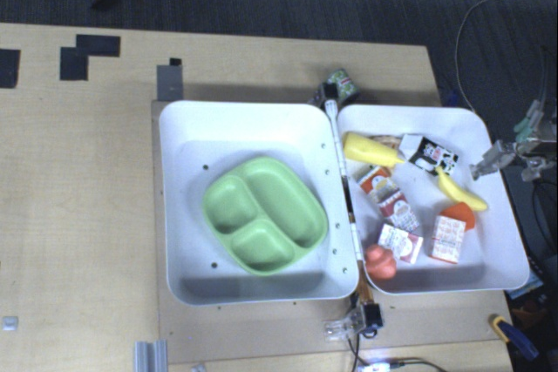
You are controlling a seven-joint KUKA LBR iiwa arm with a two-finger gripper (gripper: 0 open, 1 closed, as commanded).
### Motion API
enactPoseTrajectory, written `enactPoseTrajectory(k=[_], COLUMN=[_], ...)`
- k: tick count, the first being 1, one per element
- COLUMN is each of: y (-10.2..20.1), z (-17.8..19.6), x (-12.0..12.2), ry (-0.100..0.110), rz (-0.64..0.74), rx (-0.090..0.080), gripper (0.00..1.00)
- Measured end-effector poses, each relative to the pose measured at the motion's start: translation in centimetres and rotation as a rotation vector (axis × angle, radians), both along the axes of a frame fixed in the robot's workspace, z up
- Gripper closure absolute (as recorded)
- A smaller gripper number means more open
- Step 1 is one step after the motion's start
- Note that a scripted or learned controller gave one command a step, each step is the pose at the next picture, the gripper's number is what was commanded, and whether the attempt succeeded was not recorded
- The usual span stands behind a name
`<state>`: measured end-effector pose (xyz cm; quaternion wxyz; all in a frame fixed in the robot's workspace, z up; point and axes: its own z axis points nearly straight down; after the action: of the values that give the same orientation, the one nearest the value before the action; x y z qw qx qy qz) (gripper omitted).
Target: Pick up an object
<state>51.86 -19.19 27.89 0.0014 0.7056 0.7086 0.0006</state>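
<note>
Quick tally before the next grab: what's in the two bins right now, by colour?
Green: 1, the divided plate in the left bin
Yellow: 2, the long piece and the banana in the right bin
Red-and-white: 4 small packets
Black-and-white: 1 packet
Orange: 1 piece
Pink-red: 1 ball
Total: 10

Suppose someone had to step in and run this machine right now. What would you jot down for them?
Gripper: at the right bin's right rim, nothing visibly held; finger state unclear.
Right bin: yellow banana, yellow cylinder, black-and-white packet, several small red-and-white cartons, a pink ball.
Left bin: a green divided plate.
Done: nothing picked up yet.
Left: grasp and lift one item.
</note>
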Motion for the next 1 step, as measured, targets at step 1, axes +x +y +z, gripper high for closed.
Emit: enactPoseTrajectory(k=[1], y=[-1.36], z=[-16.38], x=[0.49], ry=[0.003], rz=[-0.002], rx=[0.002], gripper=[0.00])
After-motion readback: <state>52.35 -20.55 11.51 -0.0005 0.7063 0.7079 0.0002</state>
